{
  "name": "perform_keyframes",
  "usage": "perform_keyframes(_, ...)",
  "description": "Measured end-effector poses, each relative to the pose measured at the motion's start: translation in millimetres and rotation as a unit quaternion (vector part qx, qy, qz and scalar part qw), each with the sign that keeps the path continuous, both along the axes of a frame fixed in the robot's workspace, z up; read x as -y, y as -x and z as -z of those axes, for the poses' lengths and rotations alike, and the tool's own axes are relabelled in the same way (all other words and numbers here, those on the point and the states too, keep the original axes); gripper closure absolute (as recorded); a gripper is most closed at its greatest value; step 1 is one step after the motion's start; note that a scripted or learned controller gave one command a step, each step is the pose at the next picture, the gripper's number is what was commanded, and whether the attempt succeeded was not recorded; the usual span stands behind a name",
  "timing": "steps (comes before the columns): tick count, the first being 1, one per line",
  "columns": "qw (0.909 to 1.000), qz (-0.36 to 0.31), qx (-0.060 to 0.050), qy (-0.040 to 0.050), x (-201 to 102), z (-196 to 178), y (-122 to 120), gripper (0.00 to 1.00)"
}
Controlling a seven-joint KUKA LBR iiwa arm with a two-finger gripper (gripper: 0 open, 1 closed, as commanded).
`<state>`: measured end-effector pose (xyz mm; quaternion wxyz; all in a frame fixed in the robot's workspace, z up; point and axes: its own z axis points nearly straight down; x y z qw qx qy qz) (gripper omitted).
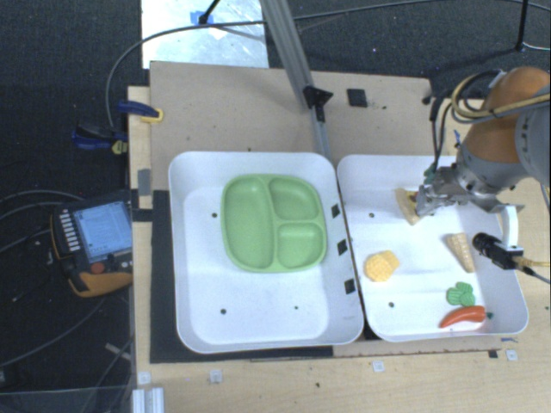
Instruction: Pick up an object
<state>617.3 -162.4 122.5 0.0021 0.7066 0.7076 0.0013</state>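
Two bins: left bin has a green plate. Right bin holds a corn piece, tan wedge, green toy, red toy. Gripper is down at a tan piece near the bin's back; jaw state can't be told.

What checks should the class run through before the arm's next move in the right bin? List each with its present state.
1. Claw over the right bin: ok.
2. Claw close to a target, the tan piece: ok.
3. Piece held between the fingers: cannot tell.
4. Yellow corn apart from the claw: ok.
5. Tan wedge, green piece and red piece lying apart from the claw: ok.
6. Green plate lying in the left bin: ok.
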Motion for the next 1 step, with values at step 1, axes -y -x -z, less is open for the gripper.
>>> perform_keyframes(1,1.0000,0.000,0.001,0.0005,9.8,-50.9,-0.3,1.00)
